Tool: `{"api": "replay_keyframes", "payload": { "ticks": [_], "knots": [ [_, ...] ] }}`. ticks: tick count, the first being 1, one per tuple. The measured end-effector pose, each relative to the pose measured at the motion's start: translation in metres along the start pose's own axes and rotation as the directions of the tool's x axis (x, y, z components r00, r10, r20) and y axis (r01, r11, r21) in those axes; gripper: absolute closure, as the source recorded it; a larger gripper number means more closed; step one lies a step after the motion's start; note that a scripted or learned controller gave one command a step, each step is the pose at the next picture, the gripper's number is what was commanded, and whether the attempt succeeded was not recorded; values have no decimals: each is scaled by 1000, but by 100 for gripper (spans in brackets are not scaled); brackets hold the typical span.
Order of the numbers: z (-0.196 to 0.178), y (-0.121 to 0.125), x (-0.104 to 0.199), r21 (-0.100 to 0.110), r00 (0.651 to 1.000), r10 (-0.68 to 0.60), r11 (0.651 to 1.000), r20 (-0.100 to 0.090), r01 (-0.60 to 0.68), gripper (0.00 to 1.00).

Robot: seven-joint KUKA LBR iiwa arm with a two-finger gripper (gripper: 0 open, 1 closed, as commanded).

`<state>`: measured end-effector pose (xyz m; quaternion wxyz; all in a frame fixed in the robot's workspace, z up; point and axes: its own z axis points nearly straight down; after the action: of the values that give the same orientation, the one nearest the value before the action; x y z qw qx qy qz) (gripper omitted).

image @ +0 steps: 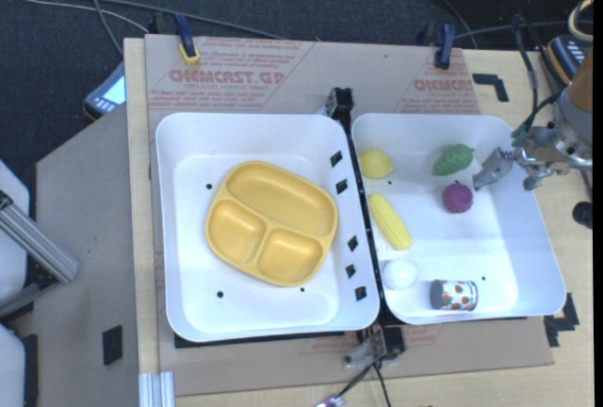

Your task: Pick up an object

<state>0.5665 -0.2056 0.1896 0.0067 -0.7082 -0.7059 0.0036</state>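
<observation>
One purple fruit perhaps just beside gripper.

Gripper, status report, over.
Gripper over right bin, nothing between fingers. Purple fruit and green item lie just beside it. Nothing in the way.

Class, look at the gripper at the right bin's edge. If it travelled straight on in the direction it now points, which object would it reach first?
The gripper points left and slightly down the picture, toward the purple fruit, which probably comes first. The green item sits just above that line. Height above the bin is unclear.
</observation>
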Motion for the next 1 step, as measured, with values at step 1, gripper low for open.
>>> {"api": "replay_keyframes", "payload": {
  "ticks": [1],
  "knots": [
    [-8,3,0,-14,1000,-4,1000,4,4,0]
  ]
}}
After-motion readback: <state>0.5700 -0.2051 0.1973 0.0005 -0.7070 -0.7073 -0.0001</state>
